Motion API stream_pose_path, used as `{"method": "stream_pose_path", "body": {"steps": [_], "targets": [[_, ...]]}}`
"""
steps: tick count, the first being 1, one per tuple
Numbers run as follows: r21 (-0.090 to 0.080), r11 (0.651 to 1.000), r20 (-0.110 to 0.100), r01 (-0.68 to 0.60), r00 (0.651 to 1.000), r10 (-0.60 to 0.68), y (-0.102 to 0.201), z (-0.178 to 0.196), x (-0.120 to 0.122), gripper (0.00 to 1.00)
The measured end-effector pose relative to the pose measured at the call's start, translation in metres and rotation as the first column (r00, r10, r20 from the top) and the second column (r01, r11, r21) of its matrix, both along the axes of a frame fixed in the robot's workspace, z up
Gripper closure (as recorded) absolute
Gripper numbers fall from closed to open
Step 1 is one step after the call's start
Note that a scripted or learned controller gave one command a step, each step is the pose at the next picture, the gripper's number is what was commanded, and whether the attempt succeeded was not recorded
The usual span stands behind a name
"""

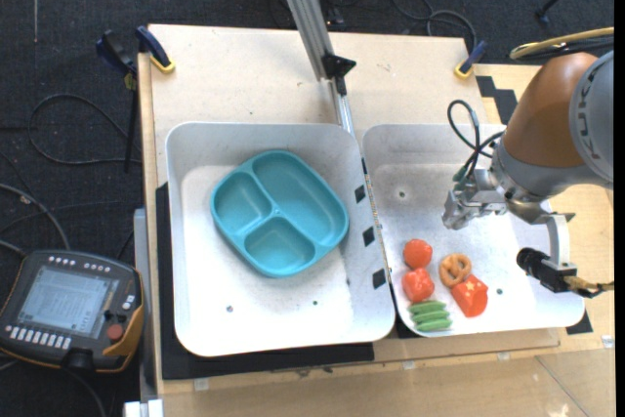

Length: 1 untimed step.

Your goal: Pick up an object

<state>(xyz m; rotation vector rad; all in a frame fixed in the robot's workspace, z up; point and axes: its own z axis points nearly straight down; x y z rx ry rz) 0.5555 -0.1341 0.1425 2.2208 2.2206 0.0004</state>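
Dark carpet strewn with cables surrounds a pale wooden bench [244, 73], on which two shallow white bins are set side by side. A teach pendant [68, 308] lies on the floor at the lower left.

In the camera view, the left bin [195, 308] holds a teal divided plate [280, 212], lying slightly turned. The right bin [410, 161] holds a cluster of small food items near its lower edge: a red tomato-like piece [417, 254], a second red piece [418, 285] just below it, a pretzel [454, 269] beside them, a red pepper-like piece [471, 296] touching the pretzel, and a green pea pod [430, 314] at the rim.

The gripper [461, 210] is seen over the right bin, above and to the right of the cluster, apart from every item. Nothing is held between its fingers; whether they are spread or closed cannot be told from this angle.

The step in hand is judged to be the approach. A clean grasp is best sought on an item at the edge of the cluster, such as the upper tomato-like piece, so that neighbours are not pinched along with it. The descent should be centred over the chosen piece, with the fingers straddling its narrow side.
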Motion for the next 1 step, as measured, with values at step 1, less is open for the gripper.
{"method": "stream_pose_path", "body": {"steps": [1], "targets": [[-0.002, 1.000, 0.005, 0.001, 1.000, -0.001, -0.0107, 0.0519, 0.0036, 1.00]]}}
